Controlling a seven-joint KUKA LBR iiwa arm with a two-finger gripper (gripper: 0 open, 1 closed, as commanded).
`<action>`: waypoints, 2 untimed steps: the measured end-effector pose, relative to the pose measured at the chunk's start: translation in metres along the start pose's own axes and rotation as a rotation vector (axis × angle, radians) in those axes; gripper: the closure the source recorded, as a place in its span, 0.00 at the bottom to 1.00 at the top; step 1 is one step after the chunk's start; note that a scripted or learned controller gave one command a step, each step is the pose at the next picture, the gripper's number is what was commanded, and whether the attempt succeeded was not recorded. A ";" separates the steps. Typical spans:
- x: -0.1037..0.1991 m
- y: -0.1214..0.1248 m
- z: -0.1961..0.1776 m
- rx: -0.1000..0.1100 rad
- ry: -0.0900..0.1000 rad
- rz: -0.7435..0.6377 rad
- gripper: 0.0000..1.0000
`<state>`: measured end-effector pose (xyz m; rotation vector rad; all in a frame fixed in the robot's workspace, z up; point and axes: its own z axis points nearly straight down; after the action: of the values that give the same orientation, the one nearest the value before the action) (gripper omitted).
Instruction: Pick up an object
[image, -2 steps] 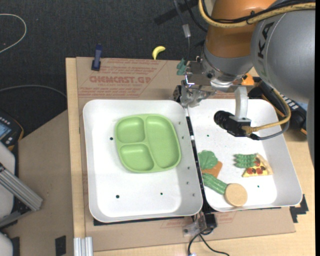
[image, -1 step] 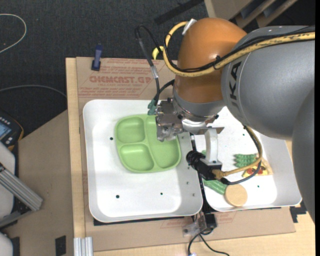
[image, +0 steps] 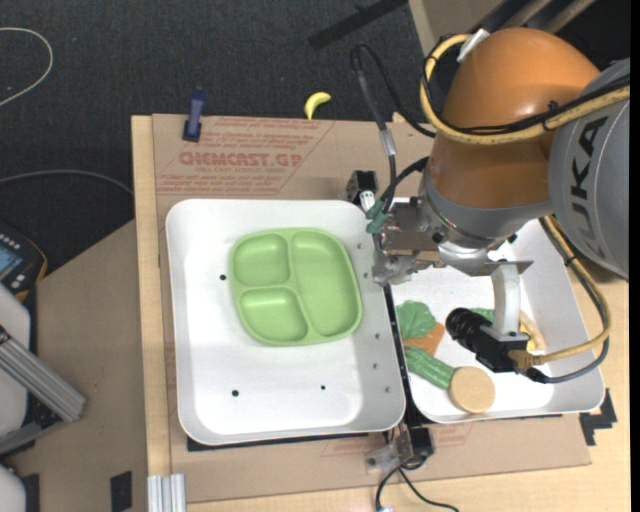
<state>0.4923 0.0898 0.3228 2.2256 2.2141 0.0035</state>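
Observation:
The right bin (image: 565, 398) holds a small cluster of toys at its front left. A green leafy piece (image: 415, 318) lies against an orange wedge (image: 427, 341). In front of them a dark green, cucumber-like piece (image: 430, 368) rests beside a tan round disc (image: 472, 390). My gripper (image: 398, 256) hangs under the big orange wrist band, over the back left of the right bin near the wall shared by the two bins. It stands just behind the leafy piece. The wrist body hides much of that bin.
In the left bin (image: 200, 390) lies a light green divided plate (image: 296, 286). Behind the bins, on the cardboard base, sit a blue clip (image: 193, 115) and a small yellow piece (image: 317, 102).

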 end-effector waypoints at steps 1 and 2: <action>0.026 -0.012 -0.132 -0.013 0.006 -0.009 1.00; -0.029 -0.013 -0.083 0.009 -0.002 0.002 1.00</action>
<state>0.4790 0.0606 0.4060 2.2309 2.2155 -0.0086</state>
